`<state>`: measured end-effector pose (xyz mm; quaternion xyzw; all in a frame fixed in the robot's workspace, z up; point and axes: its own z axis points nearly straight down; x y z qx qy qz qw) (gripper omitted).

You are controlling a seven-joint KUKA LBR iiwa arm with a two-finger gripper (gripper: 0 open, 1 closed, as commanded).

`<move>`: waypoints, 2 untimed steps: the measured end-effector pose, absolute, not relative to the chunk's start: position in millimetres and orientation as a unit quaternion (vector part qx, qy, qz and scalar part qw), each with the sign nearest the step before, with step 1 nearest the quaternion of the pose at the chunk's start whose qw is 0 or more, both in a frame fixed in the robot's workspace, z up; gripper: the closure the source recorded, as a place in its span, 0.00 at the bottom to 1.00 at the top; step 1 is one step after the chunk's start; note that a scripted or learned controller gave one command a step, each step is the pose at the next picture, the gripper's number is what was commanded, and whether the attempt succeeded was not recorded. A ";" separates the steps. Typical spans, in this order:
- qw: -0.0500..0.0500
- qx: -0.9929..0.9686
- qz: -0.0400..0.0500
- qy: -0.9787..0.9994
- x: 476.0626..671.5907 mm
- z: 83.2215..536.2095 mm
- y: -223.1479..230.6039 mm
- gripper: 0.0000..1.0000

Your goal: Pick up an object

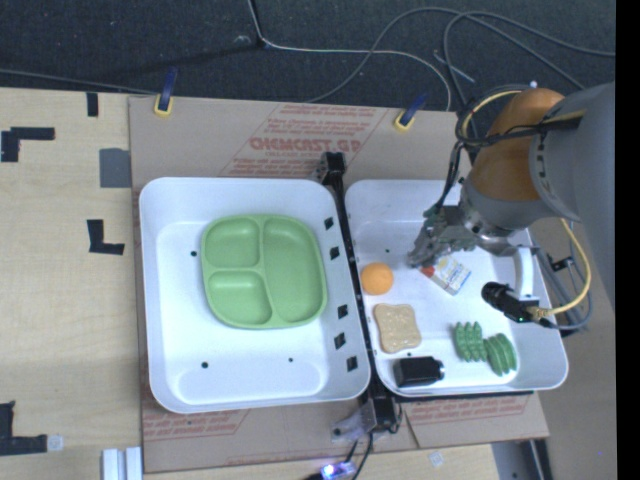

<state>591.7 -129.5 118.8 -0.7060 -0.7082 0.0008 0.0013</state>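
red mirrored lettering on cardboard sheet [300, 133], unreadable

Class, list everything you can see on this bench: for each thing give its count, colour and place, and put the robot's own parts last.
bins: 2, white, side by side on the cardboard sheet
divided plate: 1, green, middle of the left bin
orange ball: 1, orange, right bin, near the divider
toast slice: 1, tan, right bin, below the orange ball
black block: 1, black, front edge of the right bin
green ridged pieces: 2, green, front right of the right bin
small packet: 1, white with red, right bin, under the end effector
clamps: 2, yellow and blue, back edge of the cardboard
arm: 1, grey with orange band, right side
end effector: 1, grey, low over the right bin
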 end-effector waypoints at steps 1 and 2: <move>-0.002 -0.706 -0.001 -0.708 601.4 176.1 -132.9 1.00; -0.003 -0.706 -0.002 -0.708 603.8 239.9 -135.0 1.00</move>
